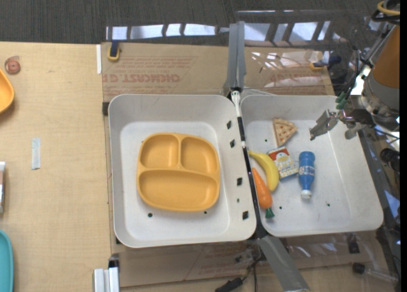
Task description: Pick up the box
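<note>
A: Where was the box [285, 162]?

B: In the right bin [356, 217], lying flat near its left side. It was a small carton, red and white on top. A banana [267, 168] touched its left edge, and a blue bottle [306, 173] lay just beside it on the right, white cap toward the near wall.

A: And around those?

B: A carrot [261, 190] lay along the bin's left wall below the banana, and a toy pizza slice [283, 131] sat just above the box. The left bin [127, 221] held an orange divided plate [179, 172].

A: The gripper [337, 125]?

B: Hovering over the right bin's upper right part, well apart from the box. Its two fingers were spread open, and nothing sat between them. The arm's orange band [386, 71] showed at the right edge.
</note>
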`<state>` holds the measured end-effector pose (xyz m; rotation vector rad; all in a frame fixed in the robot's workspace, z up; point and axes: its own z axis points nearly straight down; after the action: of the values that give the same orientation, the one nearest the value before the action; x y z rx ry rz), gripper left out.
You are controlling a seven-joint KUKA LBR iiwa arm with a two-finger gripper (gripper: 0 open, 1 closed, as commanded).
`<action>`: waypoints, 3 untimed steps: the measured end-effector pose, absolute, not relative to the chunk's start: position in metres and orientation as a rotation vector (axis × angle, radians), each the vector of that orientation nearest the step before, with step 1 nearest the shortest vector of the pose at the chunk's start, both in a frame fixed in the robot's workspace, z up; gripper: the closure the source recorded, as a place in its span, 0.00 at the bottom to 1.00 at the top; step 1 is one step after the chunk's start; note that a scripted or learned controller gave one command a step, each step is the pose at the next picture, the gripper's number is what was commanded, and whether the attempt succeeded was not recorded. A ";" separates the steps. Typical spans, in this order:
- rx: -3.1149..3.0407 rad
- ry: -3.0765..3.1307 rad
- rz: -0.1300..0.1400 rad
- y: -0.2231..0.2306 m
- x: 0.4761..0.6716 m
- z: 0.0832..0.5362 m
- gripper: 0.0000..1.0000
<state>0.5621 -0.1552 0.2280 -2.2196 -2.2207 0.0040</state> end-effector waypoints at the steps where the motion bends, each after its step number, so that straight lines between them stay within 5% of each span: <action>1: -2.076 -2.355 0.003 -0.104 0.574 0.135 0.00; 2: -2.104 -2.330 0.004 -0.100 0.584 0.090 0.00; 3: -2.108 -2.325 0.005 -0.102 0.583 0.099 1.00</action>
<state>0.5834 -0.1019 0.0989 -2.1084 -2.3253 0.0051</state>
